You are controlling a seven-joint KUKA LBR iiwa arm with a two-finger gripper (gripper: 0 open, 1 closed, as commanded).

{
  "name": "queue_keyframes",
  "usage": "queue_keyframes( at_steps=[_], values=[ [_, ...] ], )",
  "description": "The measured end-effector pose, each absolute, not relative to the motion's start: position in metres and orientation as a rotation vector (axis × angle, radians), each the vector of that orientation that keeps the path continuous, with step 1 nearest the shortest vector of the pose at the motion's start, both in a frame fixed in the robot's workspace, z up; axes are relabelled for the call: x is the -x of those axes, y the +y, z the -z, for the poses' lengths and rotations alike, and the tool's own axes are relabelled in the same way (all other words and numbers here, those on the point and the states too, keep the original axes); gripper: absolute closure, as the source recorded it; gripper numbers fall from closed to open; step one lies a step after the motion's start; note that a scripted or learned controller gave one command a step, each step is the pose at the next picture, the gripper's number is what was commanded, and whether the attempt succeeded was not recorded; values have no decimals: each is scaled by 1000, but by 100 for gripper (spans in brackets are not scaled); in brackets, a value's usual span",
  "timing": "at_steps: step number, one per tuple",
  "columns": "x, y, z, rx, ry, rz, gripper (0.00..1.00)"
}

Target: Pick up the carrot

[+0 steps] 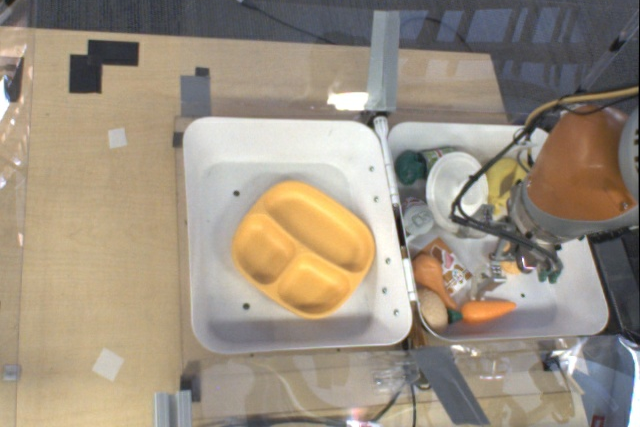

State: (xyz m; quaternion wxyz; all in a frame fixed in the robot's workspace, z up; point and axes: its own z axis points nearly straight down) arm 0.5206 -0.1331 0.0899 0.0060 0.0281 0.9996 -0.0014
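The carrot [488, 311] is orange with a green stub at its left end. It lies flat near the front wall of the right bin [590, 315]. My gripper [493, 277] hangs just above and behind the carrot, below the arm's orange band [582, 170]. Nothing visibly rests in the gripper, and the carrot stays on the bin floor.
The right bin also holds a beige potato-like lump [432, 309], a printed packet [452, 273], an orange item [428, 270], a white cup [452, 183], a green can [410, 165] and a yellow banana [505, 177]. The left bin [210, 315] holds a yellow divided plate [302, 247].
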Motion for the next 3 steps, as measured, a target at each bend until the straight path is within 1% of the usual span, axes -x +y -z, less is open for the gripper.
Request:
queue_keyframes(
  at_steps=[1,2,3],
  values=[
    [-496,-121,-93,-148,3106,9,0],
    [-497,-120,-103,-139,3110,7,100],
    [-490,-133,-117,-119,3129,3,100]
  ],
)
